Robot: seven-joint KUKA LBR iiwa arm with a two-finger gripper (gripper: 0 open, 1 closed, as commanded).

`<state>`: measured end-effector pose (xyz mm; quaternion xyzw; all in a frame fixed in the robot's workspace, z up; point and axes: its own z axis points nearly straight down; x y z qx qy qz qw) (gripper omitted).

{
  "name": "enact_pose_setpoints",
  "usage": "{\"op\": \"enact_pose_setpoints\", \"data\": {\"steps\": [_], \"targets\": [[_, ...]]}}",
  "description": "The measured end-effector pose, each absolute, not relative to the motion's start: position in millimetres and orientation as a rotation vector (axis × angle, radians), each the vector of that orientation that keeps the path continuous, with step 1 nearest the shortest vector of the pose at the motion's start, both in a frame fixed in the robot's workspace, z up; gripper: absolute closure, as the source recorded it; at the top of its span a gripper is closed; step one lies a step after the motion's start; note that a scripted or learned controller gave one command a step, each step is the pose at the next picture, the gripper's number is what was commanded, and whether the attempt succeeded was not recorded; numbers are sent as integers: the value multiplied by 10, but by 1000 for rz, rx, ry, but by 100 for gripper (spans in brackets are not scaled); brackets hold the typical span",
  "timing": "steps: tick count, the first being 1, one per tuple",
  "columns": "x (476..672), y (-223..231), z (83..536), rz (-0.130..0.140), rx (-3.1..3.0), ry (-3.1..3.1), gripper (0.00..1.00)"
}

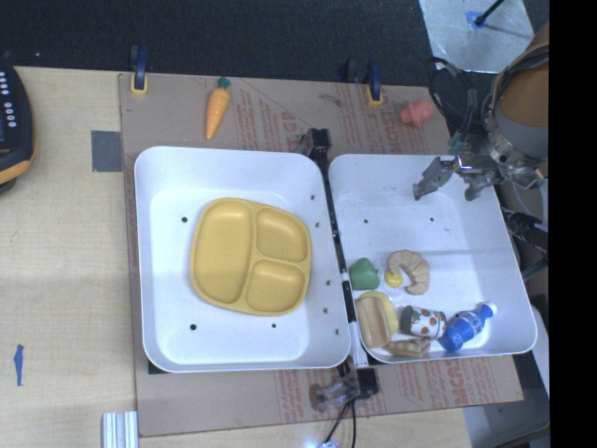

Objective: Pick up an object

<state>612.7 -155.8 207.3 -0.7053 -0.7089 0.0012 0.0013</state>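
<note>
My gripper (454, 181) hangs over the far right part of the right bin (424, 203), its two grey fingers spread open with nothing between them. Well below it, along the bin's near side, lie the objects: a green piece (362, 273), a tan croissant (409, 270), a hot-dog bun (375, 317), a small brown-and-white cup (423, 322) and a blue bottle (465, 328). All of them sit apart from the gripper.
The left bin (168, 250) holds a yellow divided plate (251, 255). A toy carrot (216, 108) and a pink object (417, 112) lie on the bench behind the bins. Clamps hold the mat at the far edge. A black device (13, 119) sits far left.
</note>
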Motion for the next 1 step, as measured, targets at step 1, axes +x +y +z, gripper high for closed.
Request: {"op": "enact_pose_setpoints", "data": {"steps": [1], "targets": [[5530, -1628, 1612, 11, -2212, -2218, 0]]}}
